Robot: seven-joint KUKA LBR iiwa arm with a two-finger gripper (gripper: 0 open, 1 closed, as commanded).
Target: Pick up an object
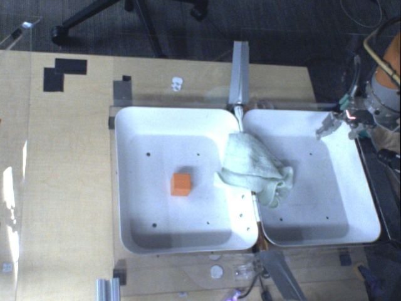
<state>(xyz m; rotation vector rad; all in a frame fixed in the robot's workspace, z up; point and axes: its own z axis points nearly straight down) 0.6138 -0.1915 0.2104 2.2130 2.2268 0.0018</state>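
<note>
Two bins are sitting side by side on the surface (75, 168). An orange cube (181, 184) is lying in the left bin (135, 231); a rag (255, 170) is draping across the divide. Fingers (341, 119) are hovering at 2 o'clock over the right bin (326, 231), apparently holding nothing; their spread is unclear.

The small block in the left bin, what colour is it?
Orange; the block shows clearly in the camera view.

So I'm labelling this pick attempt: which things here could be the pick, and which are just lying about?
Belongs to the job:
- orange cube, left bin
- pale crumpled cloth, draped across the divide between bins
- gripper, over right bin

Lying about:
- black tape patches on bench
- office chair base
</note>
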